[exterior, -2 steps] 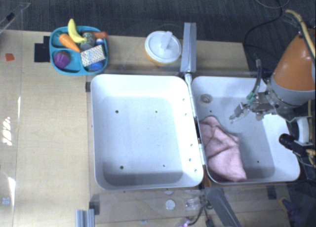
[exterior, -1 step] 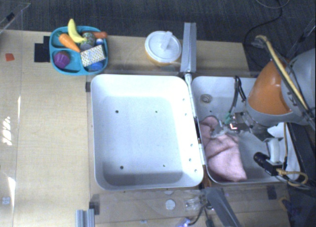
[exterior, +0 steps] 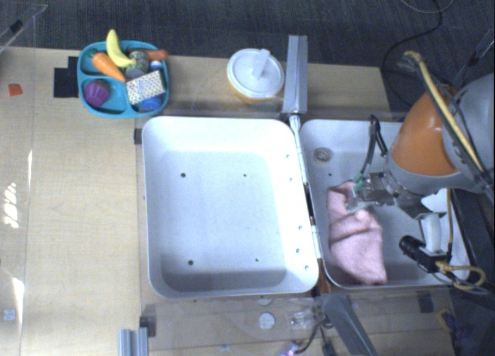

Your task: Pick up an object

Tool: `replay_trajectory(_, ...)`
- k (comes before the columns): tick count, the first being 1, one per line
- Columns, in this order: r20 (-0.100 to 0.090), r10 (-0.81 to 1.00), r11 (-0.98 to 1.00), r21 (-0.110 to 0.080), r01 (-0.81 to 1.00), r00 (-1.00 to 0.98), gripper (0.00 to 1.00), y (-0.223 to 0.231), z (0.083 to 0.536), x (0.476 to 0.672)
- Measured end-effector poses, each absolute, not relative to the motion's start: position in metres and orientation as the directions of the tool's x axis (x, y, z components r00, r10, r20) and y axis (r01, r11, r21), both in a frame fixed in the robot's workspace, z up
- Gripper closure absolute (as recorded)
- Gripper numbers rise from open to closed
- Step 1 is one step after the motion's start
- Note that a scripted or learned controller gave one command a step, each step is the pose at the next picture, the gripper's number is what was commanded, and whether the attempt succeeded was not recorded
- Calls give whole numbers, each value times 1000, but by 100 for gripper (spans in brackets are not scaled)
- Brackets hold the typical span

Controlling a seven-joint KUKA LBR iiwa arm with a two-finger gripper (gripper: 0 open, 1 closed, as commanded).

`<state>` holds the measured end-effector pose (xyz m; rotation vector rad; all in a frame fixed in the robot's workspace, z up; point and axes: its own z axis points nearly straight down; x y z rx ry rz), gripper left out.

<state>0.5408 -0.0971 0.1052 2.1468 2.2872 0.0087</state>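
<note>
The gripper [exterior: 362, 194] is positioned at the upper edge of the pink cloth [exterior: 356, 236] in the right bin [exterior: 338, 139]; jaw state cannot be determined

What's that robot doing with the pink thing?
A grey and orange robot arm reaches into the right-hand white bin. Its gripper sits right at the top edge of a crumpled pink cloth, which lies on the bin floor. From this view I can't tell whether it has actually grabbed the cloth. The left bin sits beside it, and a blue tray of toy food rests on the bench behind.
</note>
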Motion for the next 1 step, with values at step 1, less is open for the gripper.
replay_trajectory(1, -1, 988, 154, 5, 988, -154, 100, -76, 186, 614)
